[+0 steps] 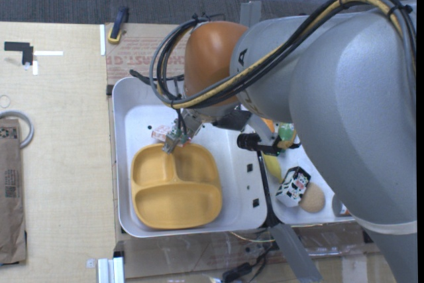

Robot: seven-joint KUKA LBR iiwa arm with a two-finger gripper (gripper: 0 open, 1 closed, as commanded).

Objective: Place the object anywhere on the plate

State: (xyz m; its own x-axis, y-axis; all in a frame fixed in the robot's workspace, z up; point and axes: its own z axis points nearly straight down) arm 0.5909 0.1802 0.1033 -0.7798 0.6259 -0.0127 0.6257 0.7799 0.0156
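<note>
The claw (175, 138) hangs at the top rim of the yellow divided plate (176, 185), with a small pinkish object (161, 134) just beside it on the floor of the left white bin (126, 142). Whether the claw is open or closed I cannot tell. The right bin (291, 212) holds a cow-patterned toy (292, 185), a tan egg-shaped piece (313, 199) and a banana (271, 166).

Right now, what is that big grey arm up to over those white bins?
The grey arm reaches in over the left white bin, where a yellow divided plate lies. Its gripper hangs at the plate's upper rim, with a small pinkish object just beside it on the bin floor. The right bin holds a few toys, among them a black-and-white cow figure.
</note>
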